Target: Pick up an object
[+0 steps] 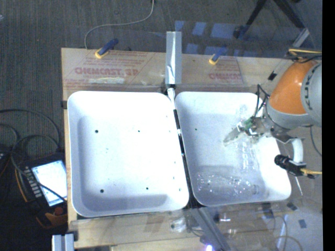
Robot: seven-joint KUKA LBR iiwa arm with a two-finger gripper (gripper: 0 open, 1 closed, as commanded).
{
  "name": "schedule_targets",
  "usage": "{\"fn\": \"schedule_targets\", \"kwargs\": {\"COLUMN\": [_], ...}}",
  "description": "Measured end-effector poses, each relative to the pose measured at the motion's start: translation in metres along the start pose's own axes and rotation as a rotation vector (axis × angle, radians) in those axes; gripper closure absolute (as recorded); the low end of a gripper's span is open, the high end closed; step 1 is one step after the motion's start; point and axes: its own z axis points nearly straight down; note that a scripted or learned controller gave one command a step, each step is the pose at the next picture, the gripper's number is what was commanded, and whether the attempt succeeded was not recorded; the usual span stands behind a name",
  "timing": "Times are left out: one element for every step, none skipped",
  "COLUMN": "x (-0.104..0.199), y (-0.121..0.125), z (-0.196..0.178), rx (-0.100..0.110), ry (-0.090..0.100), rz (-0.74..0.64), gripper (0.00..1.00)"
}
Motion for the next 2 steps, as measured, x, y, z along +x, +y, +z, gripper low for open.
{"fn": "schedule_targets", "kwargs": {"x": [0.0067, 0.0072], "y": [-0.0508, -0.0500], "z": [-0.0012, -0.0104], "rx": [-0.015, -0.016], "ry": [-0.011, -0.010], "rz": [-0.016, -0.017], "gripper": [0.00, 1.00]}}
